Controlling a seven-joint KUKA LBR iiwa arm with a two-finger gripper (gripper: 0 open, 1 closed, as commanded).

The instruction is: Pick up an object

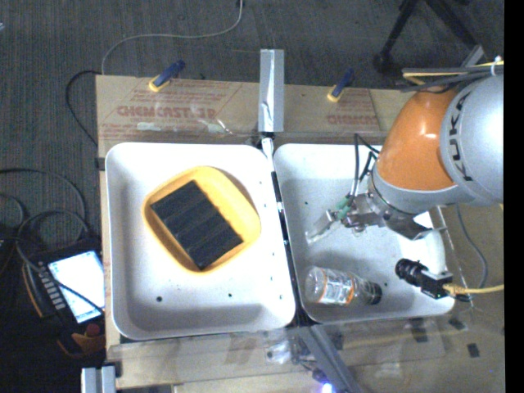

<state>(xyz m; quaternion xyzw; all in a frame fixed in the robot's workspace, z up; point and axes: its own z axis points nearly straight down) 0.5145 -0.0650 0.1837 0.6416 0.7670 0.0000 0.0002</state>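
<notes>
Clear plastic bottle (342,287) with an orange label is lying on its side in the right bin (311,178); the gripper (323,226) is hovering above, empty, fingers spread.

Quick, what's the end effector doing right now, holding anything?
End effector: over the right bin, above the plastic bottle; nothing seen in its grip, and whether it is open or closed cannot be told.

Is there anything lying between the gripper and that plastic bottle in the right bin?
Nothing visible does. The gripper hangs over the right bin, and the plastic bottle lies on its side nearer the front wall, with bare bin floor between them.
</notes>
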